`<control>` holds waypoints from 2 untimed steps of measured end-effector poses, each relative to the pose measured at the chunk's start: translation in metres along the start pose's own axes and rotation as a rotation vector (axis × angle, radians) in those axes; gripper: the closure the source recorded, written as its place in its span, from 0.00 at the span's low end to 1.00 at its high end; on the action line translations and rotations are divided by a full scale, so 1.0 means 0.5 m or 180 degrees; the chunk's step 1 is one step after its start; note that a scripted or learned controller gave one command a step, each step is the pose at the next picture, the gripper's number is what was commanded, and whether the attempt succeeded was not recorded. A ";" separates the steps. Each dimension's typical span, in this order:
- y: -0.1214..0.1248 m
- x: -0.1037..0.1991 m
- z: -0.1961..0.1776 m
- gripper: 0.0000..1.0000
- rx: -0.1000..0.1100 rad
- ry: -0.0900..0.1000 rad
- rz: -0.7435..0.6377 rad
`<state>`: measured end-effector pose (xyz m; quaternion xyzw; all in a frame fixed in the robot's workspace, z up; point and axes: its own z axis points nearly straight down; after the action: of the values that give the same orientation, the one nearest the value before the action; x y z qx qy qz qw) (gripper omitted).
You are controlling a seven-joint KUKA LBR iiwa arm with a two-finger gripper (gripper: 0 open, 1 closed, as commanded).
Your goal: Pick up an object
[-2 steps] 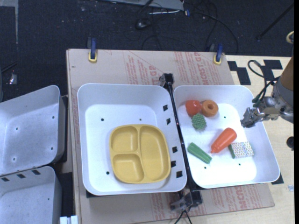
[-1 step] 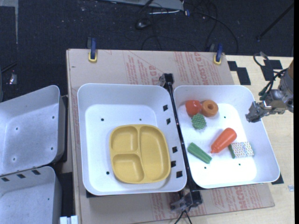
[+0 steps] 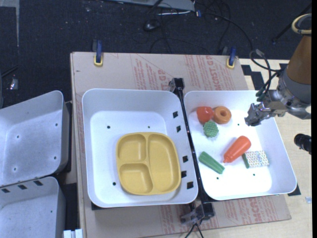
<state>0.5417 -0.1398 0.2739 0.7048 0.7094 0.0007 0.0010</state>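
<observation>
Two white bins sit side by side, and the left bin has a yellow tray with three parts lying in it. The right bin holds a red toy touching an orange ring, a green bumpy ball, an orange carrot, a green stick and a small patterned block. The gripper hangs over the right bin's far right side, near its wall, with nothing between its tips, and I cannot tell how they are set.
</observation>
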 end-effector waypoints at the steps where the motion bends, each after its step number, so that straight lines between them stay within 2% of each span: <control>1: 0.044 0.111 0.007 1.00 0.0001 0.0000 -0.0001; 2: 0.086 0.209 0.016 1.00 0.0000 -0.0001 0.0002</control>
<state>0.5841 -0.0353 0.2660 0.7050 0.7092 0.0006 0.0011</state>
